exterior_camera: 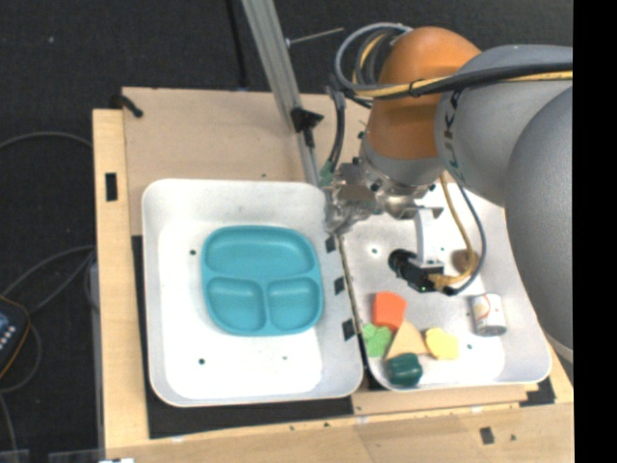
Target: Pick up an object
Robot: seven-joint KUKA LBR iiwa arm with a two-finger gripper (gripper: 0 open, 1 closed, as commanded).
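My claw (339, 208) hangs near the centre of the frame, over the wall where the two bins meet. I cannot tell whether it is open or closed. Below it, toward the lower right, the right bin (513, 360) holds a huddle of small pieces. The orange block (389, 308) lies nearest me, just above the green piece (375, 339) and the tan wedge (408, 340). It looks light, stiff and not fragile. I judge its left and right sides, clear of its neighbours, the best hold.

Teal plate (260, 278), orange block (389, 309), yellow piece (442, 343), tan wedge (409, 340), white bins (174, 340).
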